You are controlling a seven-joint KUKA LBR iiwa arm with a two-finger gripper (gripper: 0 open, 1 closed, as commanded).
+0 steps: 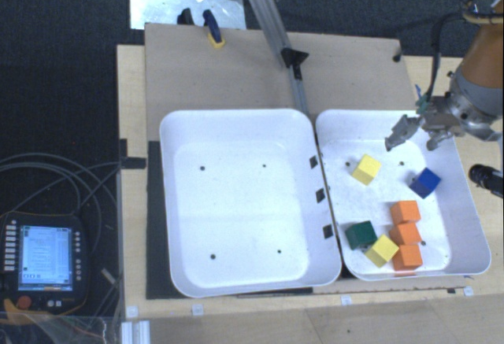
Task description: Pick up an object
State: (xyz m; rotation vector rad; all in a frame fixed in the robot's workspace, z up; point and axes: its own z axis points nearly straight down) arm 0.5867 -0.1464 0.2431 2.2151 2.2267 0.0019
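- I take the upper yellow cube as the likeliest target: it lies loose on the floor of the right bin, toward that bin's far-left part, apart from the other blocks.
- It is a cube, so it has no real long axis; it sits flat, turned slightly askew to the bin walls.
- The gripper hangs over the bin's far-right area, up and to the right of that cube. I see its fingers spread apart with nothing between them.
- By my reading the pick is not yet done: nothing is lifted, and aligning, descending, closing and raising all remain.
- The blue cube lies just below the gripper, near the right wall, and could equally be the target.
- Near the bin's front edge sit a green cube, a second yellow cube and three orange cubes packed closely.
- The left bin stands alongside on the bench.
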